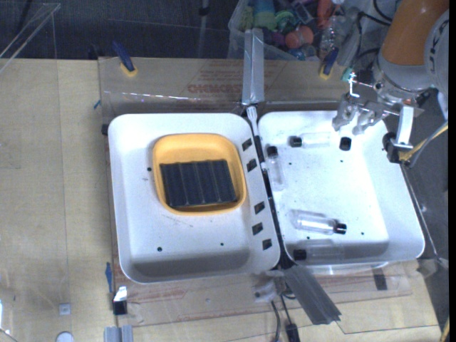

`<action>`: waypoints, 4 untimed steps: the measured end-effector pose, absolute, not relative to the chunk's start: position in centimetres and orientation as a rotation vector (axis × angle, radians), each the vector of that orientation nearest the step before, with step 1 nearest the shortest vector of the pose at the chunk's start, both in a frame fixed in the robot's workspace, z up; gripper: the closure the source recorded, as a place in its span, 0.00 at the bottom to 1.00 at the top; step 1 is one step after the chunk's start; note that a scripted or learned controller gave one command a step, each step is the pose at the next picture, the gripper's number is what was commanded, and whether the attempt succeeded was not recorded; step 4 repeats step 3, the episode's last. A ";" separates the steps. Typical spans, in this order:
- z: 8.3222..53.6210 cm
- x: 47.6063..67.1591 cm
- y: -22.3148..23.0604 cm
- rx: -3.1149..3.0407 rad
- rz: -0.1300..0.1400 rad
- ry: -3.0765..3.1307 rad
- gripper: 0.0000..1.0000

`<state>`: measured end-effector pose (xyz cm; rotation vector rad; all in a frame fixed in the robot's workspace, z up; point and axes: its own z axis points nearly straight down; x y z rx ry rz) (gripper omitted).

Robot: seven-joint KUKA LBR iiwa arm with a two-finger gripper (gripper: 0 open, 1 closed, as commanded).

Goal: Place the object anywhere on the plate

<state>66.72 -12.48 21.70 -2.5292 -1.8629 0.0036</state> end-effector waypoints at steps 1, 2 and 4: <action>21.7 66.7 -12.5 -2.530 0.003 -1.863 0.00; 21.7 66.7 -16.6 -2.475 -0.001 -1.941 0.00; 24.5 66.7 -21.8 -2.220 -0.002 -2.230 0.00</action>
